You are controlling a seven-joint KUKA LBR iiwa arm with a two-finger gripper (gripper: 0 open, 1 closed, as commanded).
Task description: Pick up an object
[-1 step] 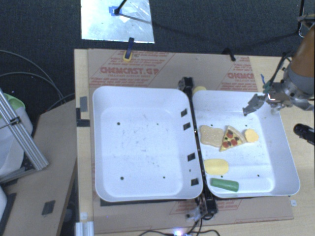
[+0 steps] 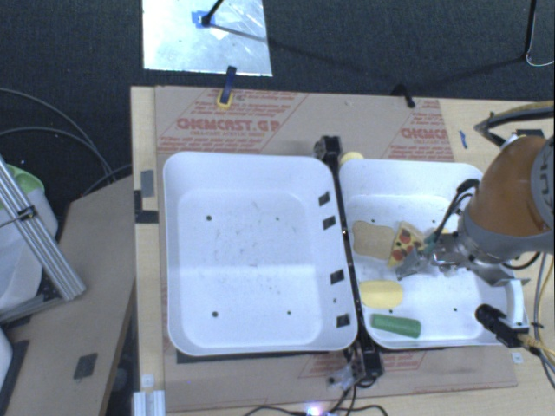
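Arm: the grey arm with its orange band (image 2: 512, 189) fills the right edge of the frame, reaching left over the right-hand shallow white bin (image 2: 434, 176).
Gripper: the two-finger gripper (image 2: 414, 258) sits low in the middle of the right bin; whether it is open or closed on anything I cannot tell.
Pizza slice: a small toy pizza wedge with red dots (image 2: 403, 243) lies just beside the gripper's tip, possibly touching it.
Tan piece: a flat tan bread-shaped piece (image 2: 371, 241) lies under the pizza wedge's left edge.
Yellow piece: a pale yellow rounded block (image 2: 381, 295) rests below the tan piece, near the bin's left wall.
Green piece: a dark green cylinder (image 2: 396, 325) lies on its side at the bin's lower edge.
Left bin: the left-hand shallow white bin (image 2: 251, 167) takes the centre-left of the frame.
Bench: a brown cardboard sheet with red lettering (image 2: 260, 120) lies under both bins.
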